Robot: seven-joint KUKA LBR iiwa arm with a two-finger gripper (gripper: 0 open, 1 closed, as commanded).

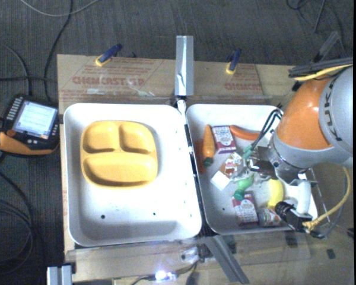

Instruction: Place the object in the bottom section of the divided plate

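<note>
Gripper low in right white bin, amid small packaged items and orange carrot-shaped toy; finger state impossible to tell. Probably light, rigid, somewhat slick; grasp across narrow width. Yellow divided plastic plate in left white bin, bottom section vacant, open room around.

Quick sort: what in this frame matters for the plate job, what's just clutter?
Job:
- yellow divided plate in the left bin, its large bottom section bare
- pincer over the right bin
- heap of items there to pick from, e.g. carrot, yellow fruit

Lying about:
- teach pendant left of the bench
- two clamps on the cardboard
- floor cables
</note>
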